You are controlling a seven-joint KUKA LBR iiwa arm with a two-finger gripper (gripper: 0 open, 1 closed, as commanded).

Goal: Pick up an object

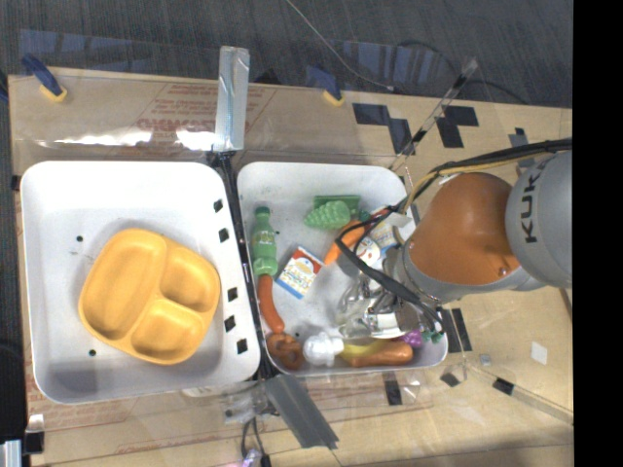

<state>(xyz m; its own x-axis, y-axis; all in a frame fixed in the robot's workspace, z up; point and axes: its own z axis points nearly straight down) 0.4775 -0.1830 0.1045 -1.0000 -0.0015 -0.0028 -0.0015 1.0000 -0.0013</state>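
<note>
My gripper (362, 311) hangs low over the front right part of the right bin (302, 178), under the orange wrist band. Right below it, along the bin's front wall, lie a white bottle-like piece (321, 347) and an orange sausage-like toy (382, 354). Whether the gripper touches any of them cannot be told, since cables and the wrist cover it. Further left in the same bin are a green bottle (263, 241), a small white and blue carton (297, 272), an orange-red sausage (270, 305) and a green ridged toy (334, 211).
The left bin (58, 188) holds a yellow divided plate (148, 293). A strip of silver tape (232, 95) stands at the back between the bins. The arm's grey body (540, 227) covers the right bin's right edge. Brown cardboard surrounds both bins.
</note>
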